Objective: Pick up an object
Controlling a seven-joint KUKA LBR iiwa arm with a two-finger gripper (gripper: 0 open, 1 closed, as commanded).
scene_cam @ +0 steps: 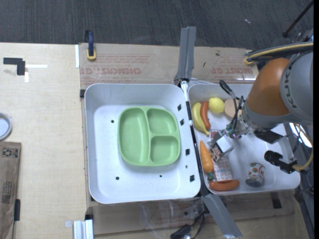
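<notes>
The right bin (279, 183) holds several toy foods. A banana (198, 117), a red pepper (205, 115), a yellow lemon (216, 104) and a tan round piece (230, 107) lie at its back left. An orange carrot (206, 157) lies along the left wall, and a red sausage (224, 185) sits at the front. A printed packet (221, 167) lies between them, with a small can (255, 175) to its right. My gripper (223, 143) hangs low over the packet's back end, just right of the carrot, reaching in from the arm (271, 93) at the right.
The left bin (99, 148) holds a green three-part plate (149, 135). A grey divider (187, 54) stands between the bins at the back. A tape roll (4, 127) and a brown bag (9, 183) lie on the bench at far left.
</notes>
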